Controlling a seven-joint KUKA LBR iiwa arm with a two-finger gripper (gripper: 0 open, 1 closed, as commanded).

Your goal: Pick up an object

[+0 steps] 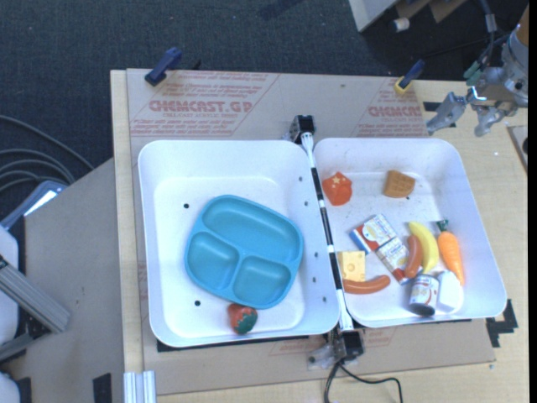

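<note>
Gripper (466, 110) up at the far right, hovering past the back rim of the right bin (453, 159), fingers spread apart with nothing between them. Below it in that bin: tomato (336, 188), bread piece (398, 184), carton (378, 235), banana (424, 244), carrot (451, 254), two sausages, cheese slice (353, 266), small can (422, 294). Left bin (159, 183) holds a blue divided plate (243, 250), with a strawberry (242, 317) just beside its near edge.
</note>
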